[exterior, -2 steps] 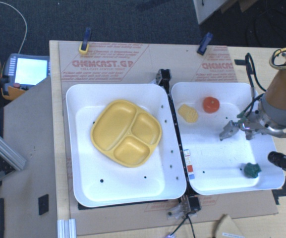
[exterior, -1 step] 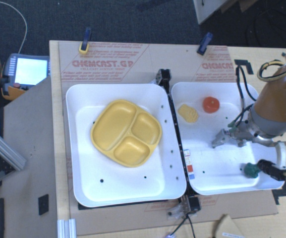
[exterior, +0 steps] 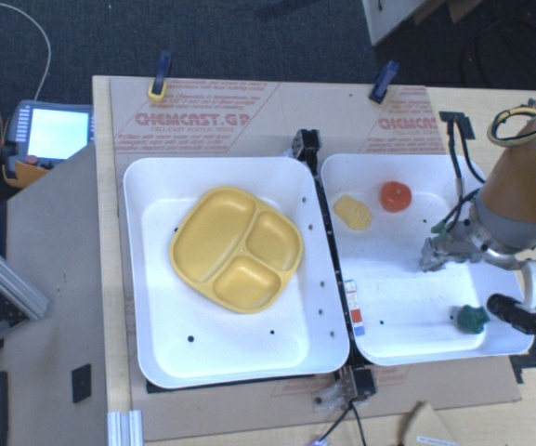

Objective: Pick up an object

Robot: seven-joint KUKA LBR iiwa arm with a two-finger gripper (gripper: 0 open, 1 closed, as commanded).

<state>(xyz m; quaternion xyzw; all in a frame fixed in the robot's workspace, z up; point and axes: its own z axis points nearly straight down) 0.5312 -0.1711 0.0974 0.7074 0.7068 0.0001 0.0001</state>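
Red ball (exterior: 396, 196) beyond the pincer (exterior: 432, 256) is looking light, slippery; pincer state I cannot tell.

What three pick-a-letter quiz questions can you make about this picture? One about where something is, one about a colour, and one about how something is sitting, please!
1. Where is the yellow plate?
A. in the left bin
B. in the right bin
C. on the floor

2. What colour is the round thing beside the pale yellow piece?
A. blue
B. red-orange
C. black

3. How is the yellow plate sitting?
A. flat, hollows facing up
B. standing on its edge
C. flipped upside down

Answers:
1 A, it lies in the middle of the left bin.
2 B, the round thing is red-orange, right of the pale yellow piece in the right bin.
3 A, its three hollows show from above.
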